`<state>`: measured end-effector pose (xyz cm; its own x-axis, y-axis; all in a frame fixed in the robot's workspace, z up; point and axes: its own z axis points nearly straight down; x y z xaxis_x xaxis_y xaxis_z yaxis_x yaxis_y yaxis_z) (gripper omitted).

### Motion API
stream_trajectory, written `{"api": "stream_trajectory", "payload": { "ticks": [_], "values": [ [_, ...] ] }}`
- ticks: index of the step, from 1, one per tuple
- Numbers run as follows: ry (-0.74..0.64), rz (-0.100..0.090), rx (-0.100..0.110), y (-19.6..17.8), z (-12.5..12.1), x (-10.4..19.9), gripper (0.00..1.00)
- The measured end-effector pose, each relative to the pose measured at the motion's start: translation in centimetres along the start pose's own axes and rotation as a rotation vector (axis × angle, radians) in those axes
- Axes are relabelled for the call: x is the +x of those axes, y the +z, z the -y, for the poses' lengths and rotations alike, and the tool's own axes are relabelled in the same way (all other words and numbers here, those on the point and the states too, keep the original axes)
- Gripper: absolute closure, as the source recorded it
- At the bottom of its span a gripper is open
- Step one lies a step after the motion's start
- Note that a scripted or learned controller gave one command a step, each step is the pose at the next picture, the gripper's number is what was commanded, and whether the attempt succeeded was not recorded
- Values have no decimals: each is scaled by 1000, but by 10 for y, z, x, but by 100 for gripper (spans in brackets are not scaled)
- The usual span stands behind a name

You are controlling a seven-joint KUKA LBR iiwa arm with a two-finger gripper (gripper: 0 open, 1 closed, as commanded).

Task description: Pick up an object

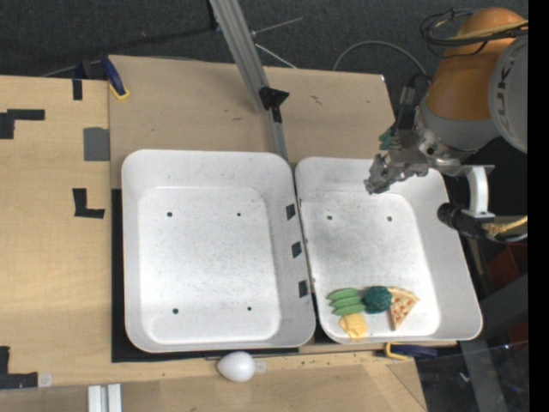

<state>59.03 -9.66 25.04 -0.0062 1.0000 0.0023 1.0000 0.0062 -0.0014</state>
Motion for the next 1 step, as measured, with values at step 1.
{"api": "stream_trajectory", "payload": {
  "ticks": [1],
  "values": [
    [1,1,2,13,9,49,100]
  ]
}}
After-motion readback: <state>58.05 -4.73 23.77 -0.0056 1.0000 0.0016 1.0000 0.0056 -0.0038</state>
